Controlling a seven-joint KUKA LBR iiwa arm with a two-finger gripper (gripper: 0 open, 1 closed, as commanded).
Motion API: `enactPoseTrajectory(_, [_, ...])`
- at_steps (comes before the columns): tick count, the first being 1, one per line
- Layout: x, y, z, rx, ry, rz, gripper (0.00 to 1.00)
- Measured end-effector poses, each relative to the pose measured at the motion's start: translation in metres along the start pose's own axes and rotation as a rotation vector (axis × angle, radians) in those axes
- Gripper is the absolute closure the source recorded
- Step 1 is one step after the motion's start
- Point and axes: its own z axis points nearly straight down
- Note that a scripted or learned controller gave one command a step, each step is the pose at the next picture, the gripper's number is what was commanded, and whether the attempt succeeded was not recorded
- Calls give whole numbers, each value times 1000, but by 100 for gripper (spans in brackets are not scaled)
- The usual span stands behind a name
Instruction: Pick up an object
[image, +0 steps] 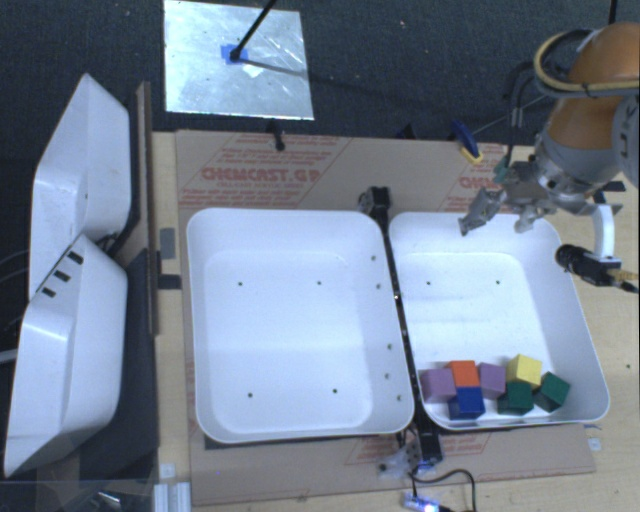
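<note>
Your gripper (498, 212) hangs with fingers spread and nothing between them over the right bin (580, 330)'s far rim, so the cluster of blocks (492, 386) lies well apart from it, toward the near edge

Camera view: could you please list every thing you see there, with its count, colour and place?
bins: 2, white, side by side on the bench
blocks: about 8, purple, orange, blue, yellow and green, clustered at the near edge of the right bin
cardboard sheet: 1, brown with red print, under the bins
metal plate: 1, silver, behind the left bin
spare tubs: 2, white, tilted at far left
arm: 1, grey and orange, upper right
tool: 1, grey, fingers apart, above the right bin's far edge, holding nothing
</note>
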Motion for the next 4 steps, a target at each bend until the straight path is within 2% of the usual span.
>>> enactPoseTrajectory(1, [8,-7,51,4,1,0,0])
enactPoseTrajectory(3, [4,1,150,3,0,0,0])
enactPoseTrajectory(4, [4,3,137,-2,0,0,100])
